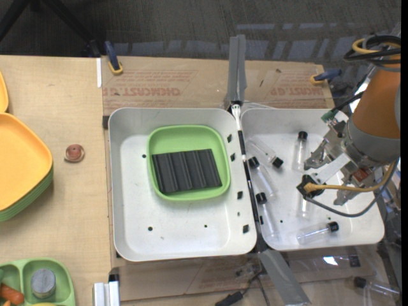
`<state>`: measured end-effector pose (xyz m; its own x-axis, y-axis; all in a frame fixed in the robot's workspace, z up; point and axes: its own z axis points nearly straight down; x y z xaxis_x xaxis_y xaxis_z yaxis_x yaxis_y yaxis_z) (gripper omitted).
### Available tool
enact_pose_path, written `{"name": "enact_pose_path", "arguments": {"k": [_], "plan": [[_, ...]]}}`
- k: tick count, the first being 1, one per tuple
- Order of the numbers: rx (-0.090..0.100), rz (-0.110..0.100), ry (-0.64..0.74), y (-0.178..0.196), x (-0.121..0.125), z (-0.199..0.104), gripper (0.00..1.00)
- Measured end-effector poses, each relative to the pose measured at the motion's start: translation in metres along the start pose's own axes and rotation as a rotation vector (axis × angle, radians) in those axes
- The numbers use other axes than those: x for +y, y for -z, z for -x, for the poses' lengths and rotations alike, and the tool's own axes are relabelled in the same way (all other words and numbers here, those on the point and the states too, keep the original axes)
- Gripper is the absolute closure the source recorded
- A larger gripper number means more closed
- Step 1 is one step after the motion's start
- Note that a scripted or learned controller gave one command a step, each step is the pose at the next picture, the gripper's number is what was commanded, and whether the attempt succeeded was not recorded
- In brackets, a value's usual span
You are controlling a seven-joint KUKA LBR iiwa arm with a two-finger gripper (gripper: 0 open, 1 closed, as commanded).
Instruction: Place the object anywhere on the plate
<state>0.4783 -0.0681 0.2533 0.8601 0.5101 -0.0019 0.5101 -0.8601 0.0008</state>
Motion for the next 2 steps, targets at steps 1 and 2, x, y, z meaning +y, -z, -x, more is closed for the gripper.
{"name": "enact_pose_path", "arguments": {"k": [1,2], "plan": [[-0.003,-0.002,-0.091,0.007,0.058,0.036,0.00],[-0.005,-0.004,-0.195,-0.016,0.060,0.037,0.00]]}}
